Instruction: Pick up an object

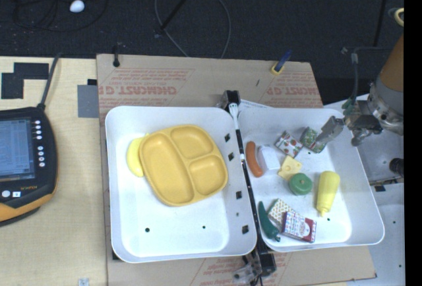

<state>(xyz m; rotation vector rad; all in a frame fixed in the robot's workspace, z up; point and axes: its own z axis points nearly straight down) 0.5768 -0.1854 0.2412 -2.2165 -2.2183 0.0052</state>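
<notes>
Approach step: the claw, grip state unclear, hangs right of the packet; next, lower onto it.

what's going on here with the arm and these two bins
A robot arm reaches in from the right, its gripper hovering over the right bin, near a small green packet. Nothing shows between its fingers. That bin holds small toy foods: a hot dog, cheese wedge, green round piece, mustard bottle and a red box. The left bin holds a yellow divided plate.
</notes>
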